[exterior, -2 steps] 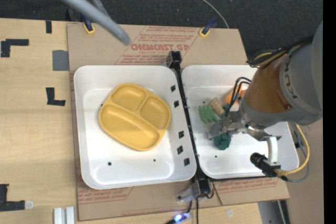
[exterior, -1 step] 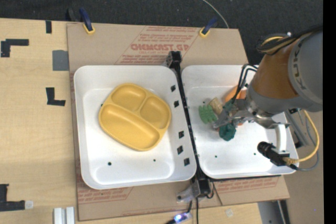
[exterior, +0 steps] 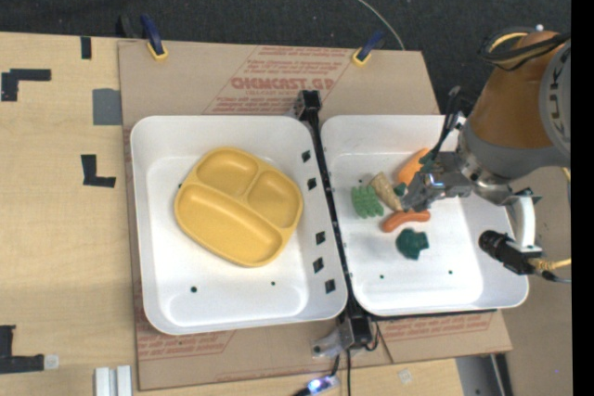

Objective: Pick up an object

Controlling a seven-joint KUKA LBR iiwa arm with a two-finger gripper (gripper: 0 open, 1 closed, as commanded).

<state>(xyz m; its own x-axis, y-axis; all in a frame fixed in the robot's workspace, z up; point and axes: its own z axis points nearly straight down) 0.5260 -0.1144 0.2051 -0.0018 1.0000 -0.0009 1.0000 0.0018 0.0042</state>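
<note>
Looks like the reach-in step, nothing lifted yet as far as can be judged. Tool (exterior: 419,190) down low in the right bin (exterior: 464,292), right in the middle of the toy-food cluster; can't tell how far open it is or whether anything sits between its tips, too small and dark to read. Candidates all huddled close: orange carrot-like piece (exterior: 410,169) just beyond the tool toward the bin's far wall, orange-red sausage-shaped piece (exterior: 406,221) just beside it on the near side, dark green broccoli-like lump (exterior: 412,243) a bit further that way, light green ridged piece (exterior: 368,202) and a tan one (exterior: 385,188) off toward the divider. So five small items, one each. Over past the divider: one yellow divided plate (exterior: 239,203) in the left bin (exterior: 158,292). Two bins total. Next move probably needs a clean close on just one piece, then a straight lift without dragging neighbours along.
</note>
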